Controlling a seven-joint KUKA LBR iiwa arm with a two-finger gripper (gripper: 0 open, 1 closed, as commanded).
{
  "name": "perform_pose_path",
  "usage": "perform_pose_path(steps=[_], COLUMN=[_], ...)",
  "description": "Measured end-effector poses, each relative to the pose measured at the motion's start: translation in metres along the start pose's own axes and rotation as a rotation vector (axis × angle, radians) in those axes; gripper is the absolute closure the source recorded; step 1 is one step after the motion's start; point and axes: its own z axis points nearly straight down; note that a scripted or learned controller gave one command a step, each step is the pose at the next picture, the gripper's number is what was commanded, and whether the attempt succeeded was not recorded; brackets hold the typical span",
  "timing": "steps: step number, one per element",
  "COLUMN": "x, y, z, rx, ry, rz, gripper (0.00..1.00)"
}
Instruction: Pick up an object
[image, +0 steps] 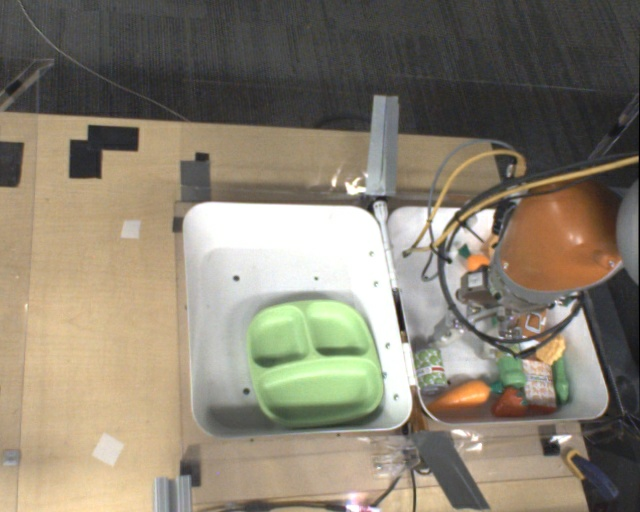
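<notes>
The arm (560, 240) hangs over the right bin (420, 235), and its orange band and cables (455, 200) cover the gripper (500, 320), so I cannot tell its state. Below it, at the near edge of this bin, lie a carrot (462, 395), a small can (430, 367) and some packets (537, 380), close together. The left bin (215, 250) holds a green tray (315, 363).
</notes>
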Motion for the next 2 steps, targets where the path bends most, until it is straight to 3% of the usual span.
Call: perform_pose_path(steps=[1, 2], x=[0.009, -0.004], y=[0.04, -0.019], z=[-0.001, 0.001], rx=[0.014, 0.006], ry=[0.0, 0.001], rz=[-0.009, -0.156], gripper=[0.0, 0.0])
